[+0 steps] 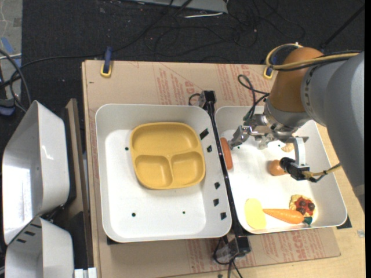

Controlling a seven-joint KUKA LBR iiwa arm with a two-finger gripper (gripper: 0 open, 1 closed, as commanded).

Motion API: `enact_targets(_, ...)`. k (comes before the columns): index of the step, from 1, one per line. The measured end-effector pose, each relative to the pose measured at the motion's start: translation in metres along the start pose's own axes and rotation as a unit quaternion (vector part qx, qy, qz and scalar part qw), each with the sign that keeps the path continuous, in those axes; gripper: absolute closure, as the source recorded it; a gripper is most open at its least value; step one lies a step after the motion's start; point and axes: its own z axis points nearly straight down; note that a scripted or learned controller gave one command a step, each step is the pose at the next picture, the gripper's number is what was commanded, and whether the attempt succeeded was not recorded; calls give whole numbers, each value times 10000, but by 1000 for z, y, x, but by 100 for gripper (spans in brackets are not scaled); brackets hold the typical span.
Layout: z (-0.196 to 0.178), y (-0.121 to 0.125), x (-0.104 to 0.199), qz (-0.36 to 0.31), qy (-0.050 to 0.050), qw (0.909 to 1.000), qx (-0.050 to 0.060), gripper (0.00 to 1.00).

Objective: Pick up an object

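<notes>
Grey arm's fingers point(250, 133) over right bin point(330, 198), spread state unclear (blurred) — near sausage point(226, 153), nothing visibly held

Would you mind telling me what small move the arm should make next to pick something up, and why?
Probably a short shift toward the hot dog lying against the right bin's left wall, then a descent. The pincer hangs just above and beside it, nearer than to the carrot or the small round piece, and nothing sits between its fingers yet.

Right bin point(330, 210): orange carrot point(283, 215), yellow piece point(254, 213), red sausage point(226, 154), tan lump point(276, 167), pizza slice point(303, 204).
</notes>
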Motion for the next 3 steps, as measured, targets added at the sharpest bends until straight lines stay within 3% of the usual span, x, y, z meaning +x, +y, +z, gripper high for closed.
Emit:
enact_targets(1,-13,1,0,0,-3,10000,-24,100)
enact_targets(3,-107,-8,10,-15,-3,10000,-37,100)
